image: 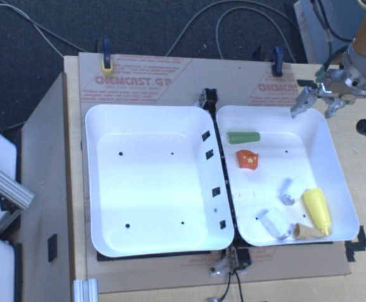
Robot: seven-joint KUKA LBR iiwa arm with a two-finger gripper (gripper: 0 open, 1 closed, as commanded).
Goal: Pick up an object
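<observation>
Green block [243,137] in right bin [334,168], gripper [317,105] apart, upper right

green block [243,137], red piece [247,160], yellow bottle [317,210], white bins [101,187]

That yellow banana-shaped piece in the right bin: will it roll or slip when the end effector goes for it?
The yellow banana-shaped piece looks smooth and rounded, so it may slip or twist between fingers. Its long, slightly curved body probably pivots rather than rolls far. It lies near the right bin wall beside a tan piece, which could get nudged. The end effector appears open above the bin's far edge.
</observation>
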